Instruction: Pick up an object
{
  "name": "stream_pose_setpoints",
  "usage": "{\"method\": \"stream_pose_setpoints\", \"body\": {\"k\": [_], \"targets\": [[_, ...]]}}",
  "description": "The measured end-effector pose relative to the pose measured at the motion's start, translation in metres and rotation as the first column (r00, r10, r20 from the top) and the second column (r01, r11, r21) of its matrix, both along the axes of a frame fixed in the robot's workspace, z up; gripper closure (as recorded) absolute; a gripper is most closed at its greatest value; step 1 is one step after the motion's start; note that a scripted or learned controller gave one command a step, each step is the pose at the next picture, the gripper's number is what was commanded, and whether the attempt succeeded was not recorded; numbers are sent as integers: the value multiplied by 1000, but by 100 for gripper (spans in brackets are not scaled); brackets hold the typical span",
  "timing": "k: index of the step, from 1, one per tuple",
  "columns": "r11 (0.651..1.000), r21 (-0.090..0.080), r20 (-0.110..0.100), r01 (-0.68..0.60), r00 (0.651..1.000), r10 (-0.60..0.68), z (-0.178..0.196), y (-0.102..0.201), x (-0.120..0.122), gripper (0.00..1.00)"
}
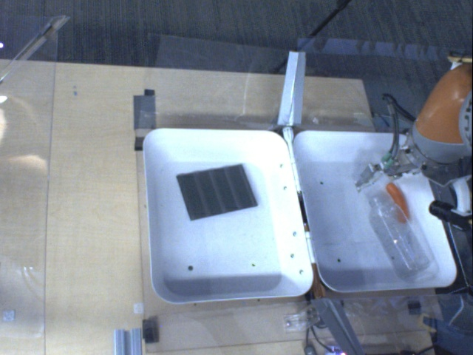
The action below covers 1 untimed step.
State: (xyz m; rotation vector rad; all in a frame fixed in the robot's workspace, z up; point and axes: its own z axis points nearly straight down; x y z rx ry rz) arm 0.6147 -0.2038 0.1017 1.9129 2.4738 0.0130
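From the overhead camera we're looking down on two white bins side by side. The left bin [222, 272] carries a dark ribbed mat [216, 191], lying flat and a little skewed, up toward eleven o'clock of that bin's floor and well apart from everything else. It looks thin and flush to the floor, so we'd call it a hard thing for two fingers to get under.

The action is in the right bin [332, 235]. A clear plastic bottle [400, 231] lies on its side, running from the bin's centre down toward five o'clock, its far end near the bin's wall. Just beside its upper end, at about two o'clock of the bottle, sits a small orange piece [397, 201], touching or nearly touching the bottle; we can't tell which. Both seem to have settled loose against that side of the bin.

Now the arm [443, 120]: it reaches in from three o'clock, orange band high, wrist tipped down and pointed toward nine o'clock. The gripper [378, 170] hangs over the right bin at about one o'clock of its floor, just above the bottle's upper end. We see pale metal prongs splayed apart with nothing between them, so we read the fingers as spread and holding nothing.

Our judgement: this is the approach, nothing is lifted yet, and the bottle or the orange piece is the nearest candidate. A smooth round bottle could easily roll or slip out.
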Motion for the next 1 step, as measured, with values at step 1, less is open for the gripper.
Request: {"method": "stream_pose_setpoints", "body": {"k": [1], "targets": [[1000,0,-7,-20,1000,20,-13,-1,-6,0]]}}
